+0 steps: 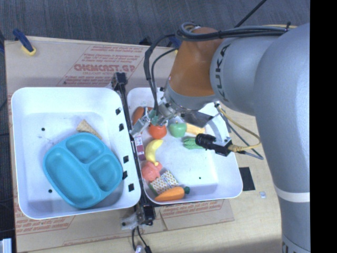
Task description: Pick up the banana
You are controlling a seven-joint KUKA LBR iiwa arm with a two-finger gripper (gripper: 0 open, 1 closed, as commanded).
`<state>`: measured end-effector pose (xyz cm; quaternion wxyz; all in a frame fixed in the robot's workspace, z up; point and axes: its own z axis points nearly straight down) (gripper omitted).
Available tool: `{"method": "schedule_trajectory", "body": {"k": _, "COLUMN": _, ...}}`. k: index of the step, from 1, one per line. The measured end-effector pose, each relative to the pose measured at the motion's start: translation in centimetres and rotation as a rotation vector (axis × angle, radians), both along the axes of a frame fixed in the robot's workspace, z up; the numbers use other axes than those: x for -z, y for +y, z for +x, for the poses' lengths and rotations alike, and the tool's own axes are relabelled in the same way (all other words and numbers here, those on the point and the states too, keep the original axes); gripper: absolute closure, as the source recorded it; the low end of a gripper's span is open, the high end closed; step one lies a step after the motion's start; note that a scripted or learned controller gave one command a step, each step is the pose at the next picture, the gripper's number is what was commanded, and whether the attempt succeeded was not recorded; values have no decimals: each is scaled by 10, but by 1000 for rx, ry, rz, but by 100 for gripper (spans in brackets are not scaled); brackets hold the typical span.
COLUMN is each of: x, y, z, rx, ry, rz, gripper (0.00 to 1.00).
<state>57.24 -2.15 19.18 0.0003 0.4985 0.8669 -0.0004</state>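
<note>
Banana point(152, 149) in right bin point(226, 181), below pincer point(158, 119)

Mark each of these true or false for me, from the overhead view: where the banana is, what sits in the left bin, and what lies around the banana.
1. The banana lies in the right bin. True.
2. The blue divided tray sits in the right bin. False: it is in the left bin.
3. The end effector is over the right bin's far end, above the banana in the view. True.
4. The carrot lies at the far end of the bin, under the arm. False: it lies at the near end, by the rim.
5. The banana is pinched between the fingers. False: it lies in the bin, apart from the end effector.
</note>
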Motion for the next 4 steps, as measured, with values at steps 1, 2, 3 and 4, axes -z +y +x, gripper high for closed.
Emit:
{"method": "schedule_trajectory", "body": {"k": 1, "x": 0, "y": 0, "z": 0, "rx": 0, "ry": 0, "rz": 0, "gripper": 0}}
{"method": "schedule_trajectory", "body": {"k": 2, "x": 0, "y": 0, "z": 0, "rx": 0, "ry": 0, "rz": 0, "gripper": 0}}
{"method": "schedule_trajectory", "body": {"k": 3, "x": 0, "y": 0, "z": 0, "rx": 0, "ry": 0, "rz": 0, "gripper": 0}}
{"method": "schedule_trajectory", "body": {"k": 4, "x": 0, "y": 0, "z": 0, "rx": 0, "ry": 0, "rz": 0, "gripper": 0}}
